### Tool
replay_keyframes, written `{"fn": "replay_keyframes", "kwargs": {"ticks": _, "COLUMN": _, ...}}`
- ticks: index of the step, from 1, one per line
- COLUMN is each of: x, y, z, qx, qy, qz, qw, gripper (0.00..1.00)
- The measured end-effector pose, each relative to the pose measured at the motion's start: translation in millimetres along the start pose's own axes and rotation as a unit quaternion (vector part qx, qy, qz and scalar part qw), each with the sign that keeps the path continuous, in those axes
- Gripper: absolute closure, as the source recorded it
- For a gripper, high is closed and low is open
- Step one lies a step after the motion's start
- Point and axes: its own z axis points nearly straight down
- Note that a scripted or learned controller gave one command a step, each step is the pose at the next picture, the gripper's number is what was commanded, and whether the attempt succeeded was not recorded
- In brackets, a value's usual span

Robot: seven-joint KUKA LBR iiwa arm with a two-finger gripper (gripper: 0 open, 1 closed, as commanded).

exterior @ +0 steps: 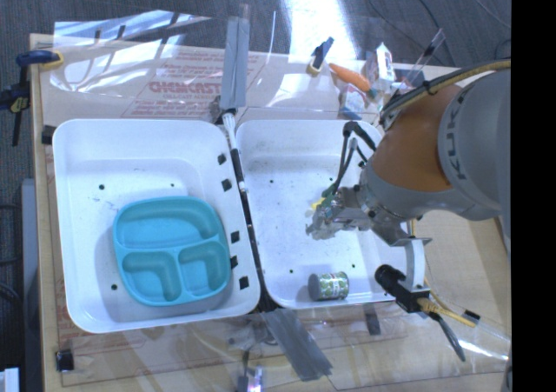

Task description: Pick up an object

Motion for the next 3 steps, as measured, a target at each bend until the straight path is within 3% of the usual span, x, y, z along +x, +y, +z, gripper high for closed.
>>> {"fn": "replay_keyframes", "kwargs": {"ticks": 1, "x": -0.2, "y": 0.0, "z": -0.2, "qx": 0.000, "qy": 0.000, "qz": 0.000, "qw": 1.0000, "gripper": 0.00}}
{"fn": "replay_keyframes", "kwargs": {"ticks": 2, "x": -30.2, "y": 0.5, "z": 110.7, "qx": -0.001, "qy": 0.000, "qz": 0.000, "qw": 1.0000, "gripper": 0.00}}
{"fn": "replay_keyframes", "kwargs": {"ticks": 3, "x": -45.2, "y": 88.9, "z": 109.8, "qx": -0.001, "qy": 0.000, "qz": 0.004, "qw": 1.0000, "gripper": 0.00}}
